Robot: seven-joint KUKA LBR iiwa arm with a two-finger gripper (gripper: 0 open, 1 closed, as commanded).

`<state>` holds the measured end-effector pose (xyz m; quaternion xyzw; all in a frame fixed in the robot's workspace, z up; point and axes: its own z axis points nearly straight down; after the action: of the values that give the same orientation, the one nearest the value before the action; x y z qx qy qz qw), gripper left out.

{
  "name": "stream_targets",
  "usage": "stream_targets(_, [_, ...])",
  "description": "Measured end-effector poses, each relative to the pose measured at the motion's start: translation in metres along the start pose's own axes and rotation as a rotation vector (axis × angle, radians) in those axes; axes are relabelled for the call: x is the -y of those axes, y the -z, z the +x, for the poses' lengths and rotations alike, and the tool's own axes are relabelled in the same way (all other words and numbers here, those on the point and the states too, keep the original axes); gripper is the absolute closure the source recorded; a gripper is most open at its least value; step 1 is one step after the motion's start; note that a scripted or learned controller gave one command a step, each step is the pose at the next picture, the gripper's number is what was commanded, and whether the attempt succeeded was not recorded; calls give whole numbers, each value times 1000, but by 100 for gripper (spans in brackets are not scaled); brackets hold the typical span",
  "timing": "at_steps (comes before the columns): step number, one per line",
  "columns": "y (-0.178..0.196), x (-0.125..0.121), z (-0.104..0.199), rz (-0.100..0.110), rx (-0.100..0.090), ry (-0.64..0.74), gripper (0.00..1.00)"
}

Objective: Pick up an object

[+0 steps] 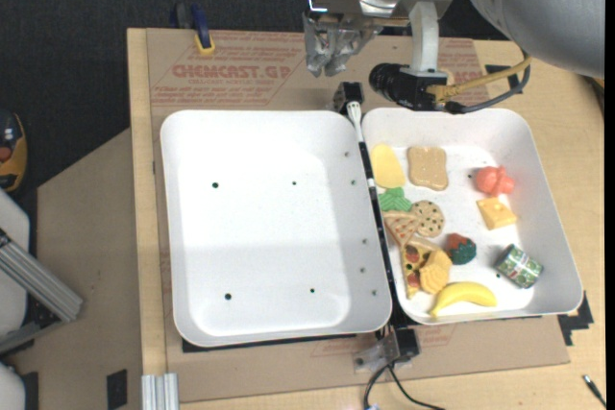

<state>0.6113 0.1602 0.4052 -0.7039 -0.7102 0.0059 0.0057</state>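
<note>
My gripper (330, 60) hangs high over the back edge of the bench, above the seam between the two bins, with nothing visible between its fingers. The right bin (538, 154) holds toy food: a yellow piece (387, 166), a slice of toast (428, 167), a red strawberry-like piece (490, 180), a cheese wedge (496, 212), a green leaf piece (393, 202), a chocolate-chip cookie (428, 218), a pizza slice (402, 229), a banana (464, 297) and a small green can (519, 266). All of them lie well below and to the right of the gripper.
The left bin (269, 226) is a bare white tray with small dark dots. A blue and yellow clamp (202, 29) sits at the back left of the brown board (240, 67). The arm's grey body fills the top right.
</note>
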Motion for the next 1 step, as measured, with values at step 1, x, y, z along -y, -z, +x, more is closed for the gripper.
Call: stream_targets(1, [-103, -6, 69, -4, 1, -2, 100])
